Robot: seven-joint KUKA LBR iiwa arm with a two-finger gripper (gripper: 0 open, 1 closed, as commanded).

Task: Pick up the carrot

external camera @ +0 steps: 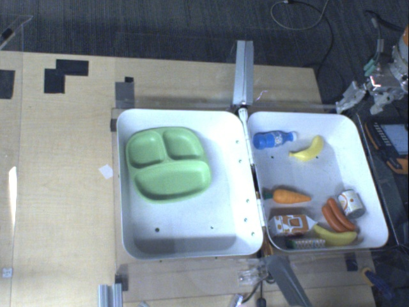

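I see a green divided plate (169,162) in the left bin (134,235); at three o'clock, the right bin (358,139) holds a blue bottle (273,139), bananas, a can (350,203).

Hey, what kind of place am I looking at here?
Probably a robotics lab bench. Two white bins sit side by side on a wooden table, one holding toy food like a carrot, and a cable trails over dark carpet.

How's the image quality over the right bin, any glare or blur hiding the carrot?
Camera view: lighting is even and soft, with no glare on the carrot, which reads clearly against the right bin; the whole frame is slightly soft, so labels on the small carton and can are unreadable; the claw at the top right edge is blurry and its state unclear; a faint shadow lies along the left bin's near wall.
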